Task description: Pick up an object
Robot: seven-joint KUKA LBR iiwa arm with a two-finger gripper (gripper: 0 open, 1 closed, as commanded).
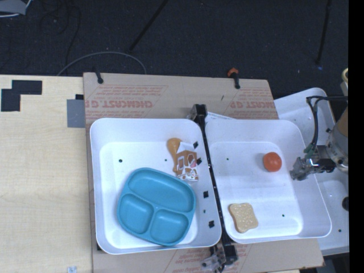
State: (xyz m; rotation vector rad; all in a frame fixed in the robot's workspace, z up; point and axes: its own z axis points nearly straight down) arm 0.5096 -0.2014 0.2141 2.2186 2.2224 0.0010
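1. Count: two white bins, left bin and right bin, side by side on a cardboard sheet. Black clips sit along the shared wall.
2. Left bin holds three things: one blue tray, one tan piece, one small printed packet.
3. Tray: three compartments, lying flat in the lower half of the bin, its long axis running from upper left to lower right.
4. Tan piece and packet lie touching or nearly so, just above the tray's upper right corner and next to the dividing wall. The print on the packet is too small to read; what the tan piece is cannot be made out.
5. Right bin holds two things: one toast slice and one orange ball, well apart.
6. Toast: flat, near the lower left corner of its bin, long axis tilted slightly, upper left to lower right.
7. Ball: round, no axis to give; in the upper right part of the bin floor.
8. Gripper: at the right bin's right wall, pointing left toward the ball, near it but apart. It is small and dark against the rim; how far the pincer is open cannot be told. Nothing is seen in it.
9. Arm: cut off at the right edge, cables looping above the wrist.
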